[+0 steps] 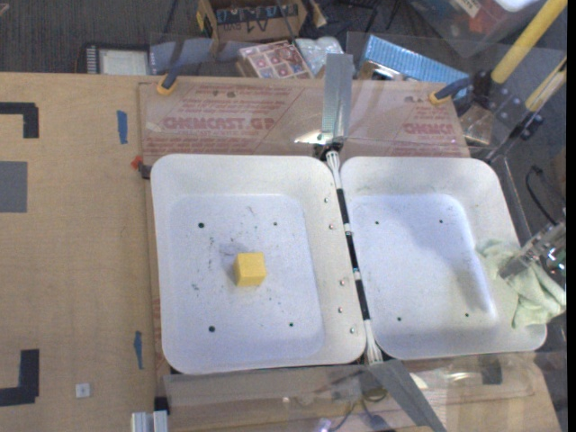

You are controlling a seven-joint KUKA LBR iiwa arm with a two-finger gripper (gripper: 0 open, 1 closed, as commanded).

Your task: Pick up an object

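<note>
1. Two shallow white bins sit side by side on the bench: the left bin (180,187) fills the centre-left of the frame, the right bin (423,183) the centre-right, and their inner rims nearly touch along a narrow seam.
2. A small yellow block (251,269) lies on the floor of the left bin, slightly below and left of that bin's centre, well apart from every wall.
3. Faint dark specks and a few small round holes mark the floor around the block.
4. A pale green cloth (526,286) is draped over the right bin's right rim, at the lower right of the frame.
5. The pincer (540,255) shows at the far right edge of the frame, as blurred metal parts just above the cloth; whether it is open or closed cannot be told, nor whether it touches the cloth.
6. A clear plastic sheet with red lettering (234,122) lies on the bench behind both bins, in the upper middle of the frame.
7. The wooden bench (72,241) stretches bare to the left of the bins.
</note>
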